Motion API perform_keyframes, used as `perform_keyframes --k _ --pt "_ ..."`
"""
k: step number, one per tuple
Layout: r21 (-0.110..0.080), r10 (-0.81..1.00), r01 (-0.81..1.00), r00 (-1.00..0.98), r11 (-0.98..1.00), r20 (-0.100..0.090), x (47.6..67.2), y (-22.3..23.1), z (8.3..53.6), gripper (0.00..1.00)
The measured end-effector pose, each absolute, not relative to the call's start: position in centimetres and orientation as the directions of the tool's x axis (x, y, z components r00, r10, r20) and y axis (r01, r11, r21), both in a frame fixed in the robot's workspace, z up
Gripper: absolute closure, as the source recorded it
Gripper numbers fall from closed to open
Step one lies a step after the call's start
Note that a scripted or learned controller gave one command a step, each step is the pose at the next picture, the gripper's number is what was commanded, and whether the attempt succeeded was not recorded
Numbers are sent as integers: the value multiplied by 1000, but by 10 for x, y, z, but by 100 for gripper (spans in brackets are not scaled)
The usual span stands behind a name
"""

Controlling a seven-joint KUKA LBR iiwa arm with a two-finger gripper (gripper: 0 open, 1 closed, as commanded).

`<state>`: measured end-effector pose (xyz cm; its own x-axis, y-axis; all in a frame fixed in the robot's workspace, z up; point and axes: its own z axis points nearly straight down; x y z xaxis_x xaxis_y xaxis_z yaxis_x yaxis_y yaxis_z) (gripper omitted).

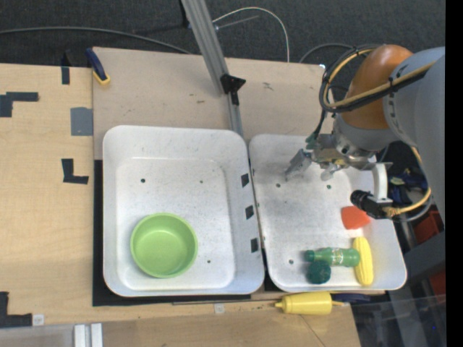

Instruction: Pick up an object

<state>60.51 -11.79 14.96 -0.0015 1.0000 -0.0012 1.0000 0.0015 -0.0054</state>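
Camera view: gripper (312,166) hung over upper part of right bin (289,215), fingers spread, nothing between them. Green bottle (331,256), yellow banana (363,259), orange block (354,217) lay near bin's lower right. Green bowl (164,245) sat in left bin (173,150).

Reaches in from the right, grey arm bent, gripper (309,163) pointing down-left, fingers spread apart.
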Motion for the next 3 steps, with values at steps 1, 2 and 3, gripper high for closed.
perform_keyframes --k 1,2,3 --pt "-6 1000 1000 -2 2 -1 611 -110 94 0" --pt "-3 1000 1000 -2 2 -2 611 -110 88 0" --pt "-3 1000 1000 -2 2 -1 611 -110 98 100"
